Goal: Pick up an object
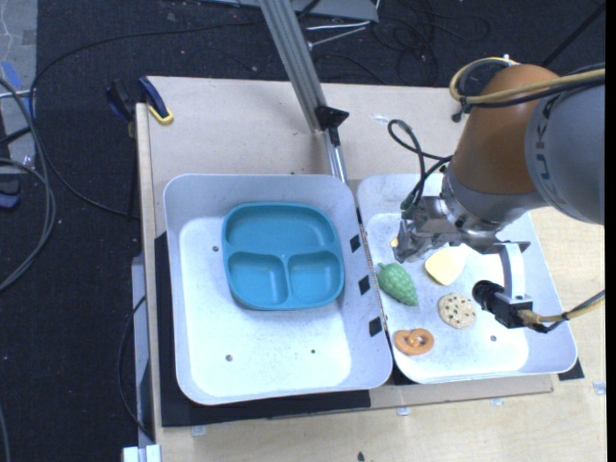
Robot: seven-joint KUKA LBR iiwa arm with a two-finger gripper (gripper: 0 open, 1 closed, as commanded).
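Grey arm's end effector (pixel 412 239) hovers over right white bin (pixel 549 354), grip state can't tell. Best: drop straight onto green ridged toy (pixel 397 283), w/ centred approach.

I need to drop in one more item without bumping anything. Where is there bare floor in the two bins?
Left bin: bare floor in front of and left of the blue tray. Right bin: crowded around the green piece, yellow wedge, cookie and pretzel; only its near right corner is free.
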